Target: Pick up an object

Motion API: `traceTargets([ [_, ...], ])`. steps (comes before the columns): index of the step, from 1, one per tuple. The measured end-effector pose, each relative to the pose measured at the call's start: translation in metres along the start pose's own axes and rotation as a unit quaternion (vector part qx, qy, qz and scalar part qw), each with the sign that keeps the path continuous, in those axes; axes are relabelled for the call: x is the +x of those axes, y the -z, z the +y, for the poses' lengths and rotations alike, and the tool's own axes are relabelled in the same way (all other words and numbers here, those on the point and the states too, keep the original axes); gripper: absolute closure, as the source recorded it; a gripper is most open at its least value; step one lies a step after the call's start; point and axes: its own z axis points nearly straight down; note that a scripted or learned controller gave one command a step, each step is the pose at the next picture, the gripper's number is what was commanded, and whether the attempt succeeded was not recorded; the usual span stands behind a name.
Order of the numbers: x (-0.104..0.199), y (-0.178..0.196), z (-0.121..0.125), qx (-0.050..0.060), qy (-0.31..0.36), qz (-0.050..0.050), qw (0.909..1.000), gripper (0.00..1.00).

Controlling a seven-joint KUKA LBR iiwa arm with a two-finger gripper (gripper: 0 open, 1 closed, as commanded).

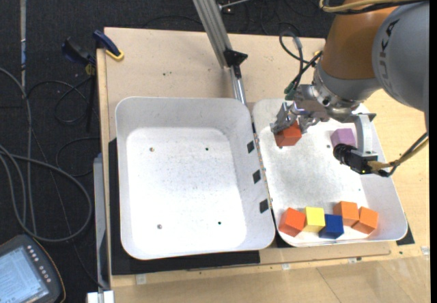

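A wooden desk (171,66) on dark carpet carries two shallow white bins, a left bin (136,107) and a right bin (392,216). The gripper (289,128) hangs over the upper left part of the right bin, clenched on an orange block (289,136) that sits between its fingers, directly below the wrist. A purple block (343,137) lies to its right. Five more blocks, three orange (293,220), one yellow (315,217) and one blue (332,226), cluster along the near rim, well apart from the gripper. Judgement: the next move is a straight lift.
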Motion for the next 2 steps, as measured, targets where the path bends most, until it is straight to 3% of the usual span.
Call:
traceTargets([
  [2,0.113,0.006,-0.027,0.001,0.000,0.000,1.0000,1.00],
])
